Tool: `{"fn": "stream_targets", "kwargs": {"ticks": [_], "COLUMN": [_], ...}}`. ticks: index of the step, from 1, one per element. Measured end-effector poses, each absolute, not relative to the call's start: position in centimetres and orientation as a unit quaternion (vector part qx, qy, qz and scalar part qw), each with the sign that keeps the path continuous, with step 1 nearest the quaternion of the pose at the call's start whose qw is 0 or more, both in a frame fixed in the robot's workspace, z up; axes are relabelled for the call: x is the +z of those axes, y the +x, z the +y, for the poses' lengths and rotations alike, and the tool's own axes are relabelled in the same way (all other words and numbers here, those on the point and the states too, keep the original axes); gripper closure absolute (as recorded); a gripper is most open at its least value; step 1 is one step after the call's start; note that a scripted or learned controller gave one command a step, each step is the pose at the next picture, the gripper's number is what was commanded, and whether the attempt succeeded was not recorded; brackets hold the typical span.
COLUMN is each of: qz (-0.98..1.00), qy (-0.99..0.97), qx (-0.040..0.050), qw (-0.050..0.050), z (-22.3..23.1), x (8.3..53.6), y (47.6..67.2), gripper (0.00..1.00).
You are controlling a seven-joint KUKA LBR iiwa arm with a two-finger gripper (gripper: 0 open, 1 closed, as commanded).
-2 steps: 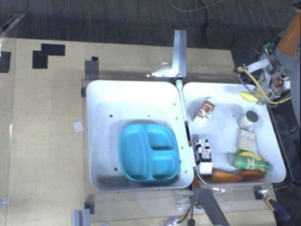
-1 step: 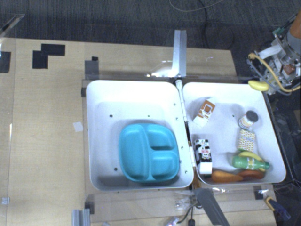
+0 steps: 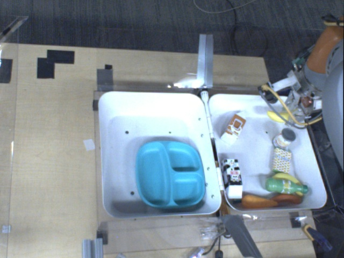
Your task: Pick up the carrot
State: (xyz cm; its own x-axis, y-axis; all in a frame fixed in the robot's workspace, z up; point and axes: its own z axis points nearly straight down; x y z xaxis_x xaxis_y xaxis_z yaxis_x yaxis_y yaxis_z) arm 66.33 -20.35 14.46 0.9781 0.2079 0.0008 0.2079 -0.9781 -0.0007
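The carrot (image 3: 264,201) is a long orange piece lying flat along the front wall of the right bin (image 3: 252,107). It rests just below a green bottle (image 3: 285,185) and to the right of a black-and-white carton (image 3: 232,178). My gripper (image 3: 300,98) hangs at the bin's far right corner, well behind the carrot and apart from it, with cables looped around the wrist. Nothing from the bin is seen in it.
The right bin also holds a brown-and-white carton (image 3: 234,127), a patterned bottle with a grey cap (image 3: 282,152) and a yellow item (image 3: 276,116) under the gripper. A blue divided plate (image 3: 170,173) lies in the left bin (image 3: 123,122). A metal divider (image 3: 210,144) separates the bins.
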Motion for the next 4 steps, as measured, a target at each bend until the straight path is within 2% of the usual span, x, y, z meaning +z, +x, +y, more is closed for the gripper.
{"fn": "stream_targets", "kwargs": {"ticks": [1,2,3,4], "qz": [-0.107,-0.108,-0.129,-0.110], "qy": [-0.994,-0.994,-0.992,-0.994], "qx": [-0.0020,-0.0017,-0.0010,-0.0007], "qw": [0.000,0.000,0.000,0.001], "z": [-20.4,-20.5,-20.4,-20.5], "x": [19.5,21.4,18.1,18.0], "y": [65.8,66.3,66.5,65.9], "gripper": [1.00,1.00,1.00,1.00]}}
